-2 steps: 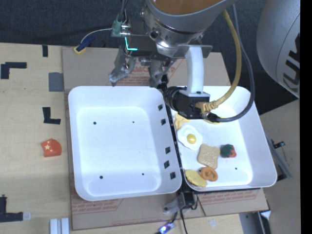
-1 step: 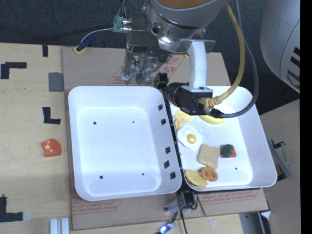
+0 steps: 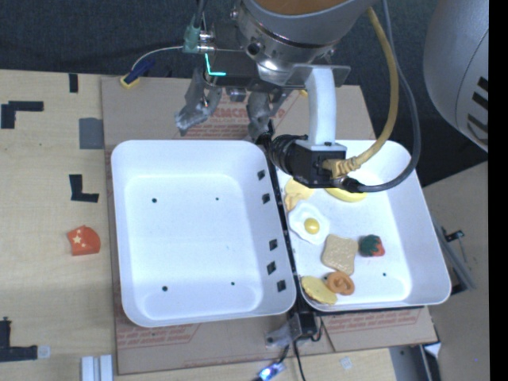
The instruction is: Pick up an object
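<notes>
My gripper [image 3: 226,117] hangs above the far rim of the left bin [image 3: 127,213], over the cardboard behind it. Its two fingers [image 3: 193,111] stand apart, open, with nothing but cardboard showing between them. The toy foods lie in the right bin [image 3: 413,236]: a fried egg [image 3: 308,225], a tan slice of toast [image 3: 339,252], a green and red piece [image 3: 371,246], an orange pretzel [image 3: 342,284], a yellow piece [image 3: 317,291] at the near rim, and a banana [image 3: 348,194] partly hidden by a black unit.
A black unit [image 3: 305,161] with a cable sits over the divider between the bins, at the far end. A red toy [image 3: 84,240] lies on the bench left of the bins. Black clips [image 3: 275,244] line the divider.
</notes>
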Tool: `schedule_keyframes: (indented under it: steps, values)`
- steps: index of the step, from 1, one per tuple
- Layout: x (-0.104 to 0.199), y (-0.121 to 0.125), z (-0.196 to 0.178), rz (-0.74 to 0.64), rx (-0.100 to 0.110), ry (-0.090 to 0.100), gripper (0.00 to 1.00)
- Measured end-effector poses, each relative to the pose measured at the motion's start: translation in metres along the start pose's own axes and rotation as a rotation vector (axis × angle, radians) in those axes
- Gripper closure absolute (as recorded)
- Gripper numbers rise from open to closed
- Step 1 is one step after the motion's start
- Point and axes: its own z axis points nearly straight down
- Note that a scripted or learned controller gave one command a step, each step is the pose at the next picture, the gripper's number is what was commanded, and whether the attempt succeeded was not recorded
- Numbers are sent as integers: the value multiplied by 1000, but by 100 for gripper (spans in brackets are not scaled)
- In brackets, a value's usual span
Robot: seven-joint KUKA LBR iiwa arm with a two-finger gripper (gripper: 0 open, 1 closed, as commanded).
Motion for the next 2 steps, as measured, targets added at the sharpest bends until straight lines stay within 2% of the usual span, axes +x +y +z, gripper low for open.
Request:
schedule_keyframes:
  steps: [1, 2]
  values:
    - [0, 0, -10, -1, 0, 0, 100]
    - [0, 0, -10, -1, 1, -1, 0]
